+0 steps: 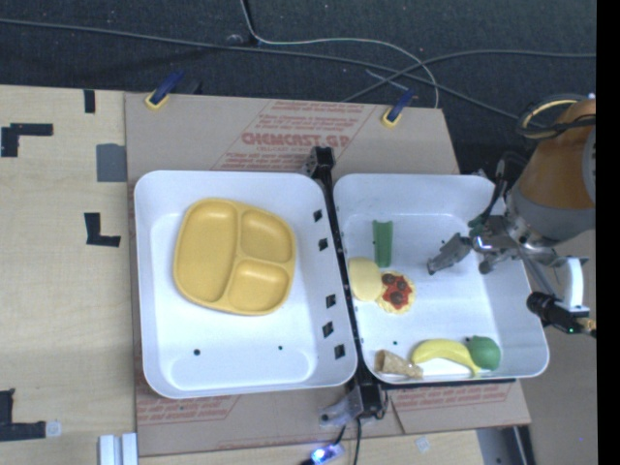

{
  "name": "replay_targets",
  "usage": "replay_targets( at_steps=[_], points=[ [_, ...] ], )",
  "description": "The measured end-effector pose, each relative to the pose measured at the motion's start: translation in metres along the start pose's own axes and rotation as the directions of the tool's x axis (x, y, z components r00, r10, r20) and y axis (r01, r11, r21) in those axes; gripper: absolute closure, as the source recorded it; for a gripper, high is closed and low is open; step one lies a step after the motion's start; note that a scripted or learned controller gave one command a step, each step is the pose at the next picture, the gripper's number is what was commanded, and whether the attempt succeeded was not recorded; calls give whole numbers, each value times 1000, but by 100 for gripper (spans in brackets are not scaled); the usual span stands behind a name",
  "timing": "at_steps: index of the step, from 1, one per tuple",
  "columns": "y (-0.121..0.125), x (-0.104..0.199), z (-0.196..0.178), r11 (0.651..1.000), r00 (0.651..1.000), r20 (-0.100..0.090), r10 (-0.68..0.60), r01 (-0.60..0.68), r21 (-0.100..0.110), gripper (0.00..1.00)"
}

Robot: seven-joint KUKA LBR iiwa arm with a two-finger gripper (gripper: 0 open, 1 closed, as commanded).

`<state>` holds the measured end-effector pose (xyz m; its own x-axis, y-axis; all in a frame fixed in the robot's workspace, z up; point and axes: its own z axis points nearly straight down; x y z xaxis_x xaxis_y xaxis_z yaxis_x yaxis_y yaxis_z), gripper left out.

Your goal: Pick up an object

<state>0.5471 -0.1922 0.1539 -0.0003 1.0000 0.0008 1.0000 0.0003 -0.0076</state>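
Note:
The right bin [504,308] holds several toy foods: a green stick [383,242] near its left wall, a pale yellow piece with a red topping [381,286] below it, and a yellow banana [441,354], a green round fruit [485,353] and a tan wedge [393,362] along the front wall. My gripper [465,256] hangs over the right half of this bin, to the right of the green stick. Its two fingers are spread apart, one pointing left and one lower right, with nothing between them.
The left bin [160,289] carries a yellow divided plate [234,256]. A black hinge strip [334,279] runs between the bins. Cables [320,42] lie on the dark surface behind the bench. The arm's orange-banded wrist [562,172] stands over the right bin's right wall.

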Motion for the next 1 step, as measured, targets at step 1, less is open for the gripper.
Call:
replay_targets(
  at_steps=[1],
  points=[
    [-4, -9, 52, 1000, 1000, 0, 0, 0, -1, 0]
  ],
)
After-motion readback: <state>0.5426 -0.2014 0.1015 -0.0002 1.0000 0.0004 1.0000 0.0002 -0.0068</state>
